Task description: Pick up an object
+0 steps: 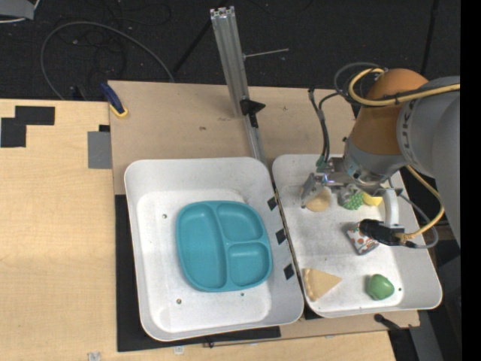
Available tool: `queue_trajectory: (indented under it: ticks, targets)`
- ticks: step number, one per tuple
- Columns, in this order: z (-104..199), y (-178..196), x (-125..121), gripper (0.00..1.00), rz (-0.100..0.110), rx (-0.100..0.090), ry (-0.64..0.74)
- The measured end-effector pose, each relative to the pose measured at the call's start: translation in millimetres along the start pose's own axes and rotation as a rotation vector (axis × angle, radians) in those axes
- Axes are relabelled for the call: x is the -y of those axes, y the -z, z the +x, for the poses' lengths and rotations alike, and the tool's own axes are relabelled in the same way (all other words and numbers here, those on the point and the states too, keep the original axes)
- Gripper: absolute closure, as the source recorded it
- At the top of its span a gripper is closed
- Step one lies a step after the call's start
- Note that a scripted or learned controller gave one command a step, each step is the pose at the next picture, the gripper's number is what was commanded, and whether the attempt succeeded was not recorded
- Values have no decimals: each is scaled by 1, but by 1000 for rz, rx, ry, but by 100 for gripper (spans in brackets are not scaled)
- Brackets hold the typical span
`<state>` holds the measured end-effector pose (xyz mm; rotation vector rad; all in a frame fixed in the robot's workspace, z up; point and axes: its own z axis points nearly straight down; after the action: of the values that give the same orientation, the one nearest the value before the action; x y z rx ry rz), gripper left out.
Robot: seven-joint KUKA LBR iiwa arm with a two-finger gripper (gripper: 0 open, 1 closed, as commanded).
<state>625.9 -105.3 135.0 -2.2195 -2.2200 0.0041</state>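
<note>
**Gripper low over R bin, by beige lump**

Arm (391,119) comes in from view's right and bends down into the far part of the R bin (327,239). Gripper (319,186) sits low there, right over or against a beige lump (319,202). Can't tell if there's contact. Grip state: can't tell, too small and partly hidden by the wrist. Nothing can be seen to be held.

Other items in R bin:
- green-yellow piece (355,198), just beside the lump, under the wrist
- patterned piece (361,240), red/white, mid-bin, nearer the cam
- tan wedge (322,282), near front L corner, lying flat
- green ball (381,286), front R, well apart from the gripper

L bin (150,201) holds a teal plate (223,244) w/ three compartments, lying flat about centre. Bins sit side by side, edges touching or nearly so, w/ small black clips along the seam.

Metal post (229,59) stands tilted on the bench (173,119) behind the bins.
</note>
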Motion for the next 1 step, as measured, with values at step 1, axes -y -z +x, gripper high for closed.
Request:
queue_trajectory:
  ticks: [1]
  targets:
    - [0,-34,0,0,-3,0,-2]
